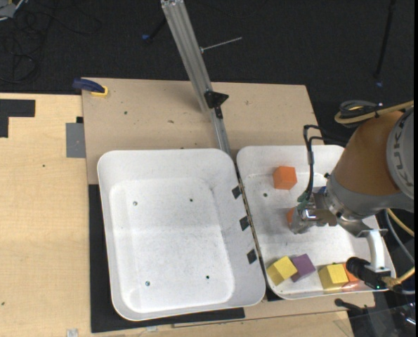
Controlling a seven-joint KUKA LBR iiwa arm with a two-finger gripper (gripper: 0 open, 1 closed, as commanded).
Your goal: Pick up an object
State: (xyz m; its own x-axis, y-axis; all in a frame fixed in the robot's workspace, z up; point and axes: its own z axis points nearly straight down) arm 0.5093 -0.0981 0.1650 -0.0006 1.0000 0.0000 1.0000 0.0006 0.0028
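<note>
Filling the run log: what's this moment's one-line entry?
claw: low in right bin | at small orange object | hold: unconfirmed | orange cube: untouched

Pincer [305,217] low in right bin [265,258] beside orange cube [284,177].

Partial letters "UK" on arm [398,161] housing, right; no other legible txt
</note>
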